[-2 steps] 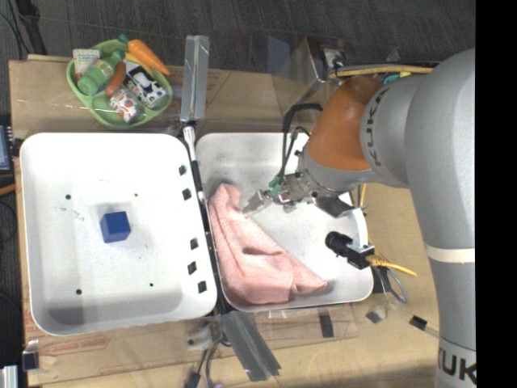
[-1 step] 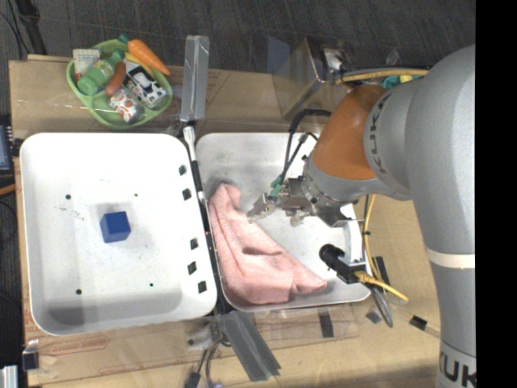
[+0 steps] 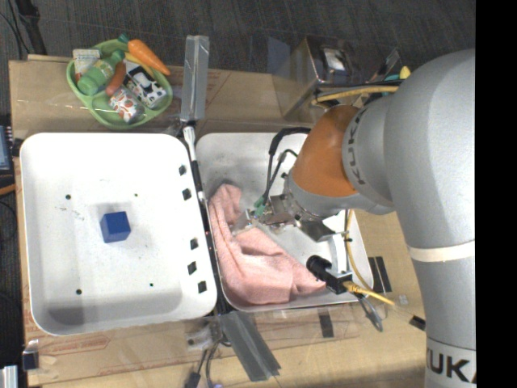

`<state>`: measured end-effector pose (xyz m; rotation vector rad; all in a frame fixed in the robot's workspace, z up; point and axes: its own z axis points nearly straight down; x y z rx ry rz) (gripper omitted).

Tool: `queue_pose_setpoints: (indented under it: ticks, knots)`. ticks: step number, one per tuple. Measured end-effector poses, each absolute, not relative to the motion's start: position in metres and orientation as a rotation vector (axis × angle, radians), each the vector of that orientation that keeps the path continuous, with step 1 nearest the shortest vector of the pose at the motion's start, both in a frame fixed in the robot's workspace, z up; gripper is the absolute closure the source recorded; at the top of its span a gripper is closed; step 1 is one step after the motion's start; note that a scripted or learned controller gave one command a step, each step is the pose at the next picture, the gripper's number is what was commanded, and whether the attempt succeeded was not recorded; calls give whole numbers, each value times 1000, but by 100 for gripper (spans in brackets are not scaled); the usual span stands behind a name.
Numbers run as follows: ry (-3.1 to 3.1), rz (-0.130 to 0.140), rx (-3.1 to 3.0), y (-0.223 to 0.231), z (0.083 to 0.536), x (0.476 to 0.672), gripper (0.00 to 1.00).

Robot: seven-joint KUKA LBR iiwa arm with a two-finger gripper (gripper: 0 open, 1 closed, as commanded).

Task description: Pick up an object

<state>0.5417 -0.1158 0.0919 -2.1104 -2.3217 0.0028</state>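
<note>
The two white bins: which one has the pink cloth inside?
The right bin, under the arm, holds the pink cloth. The left bin holds a blue cube.

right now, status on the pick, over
Gripper down in right bin, over pink cloth. Blue cube alone in left bin. Nothing blocking.

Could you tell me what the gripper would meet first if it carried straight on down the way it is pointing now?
Most likely the pink cloth crumpled in the right bin. The gripper points down over the cloth's upper folds, though one slanted view leaves the height above it unclear.
</note>
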Motion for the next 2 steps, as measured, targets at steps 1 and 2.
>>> queue_pose_setpoints:
  ticks: [1, 2]
  knots:
    - [-2326, 5, -2104, -115, 101, 542, 100]
    - [-2380, 1, -2047, -72, 209, 559, 100]
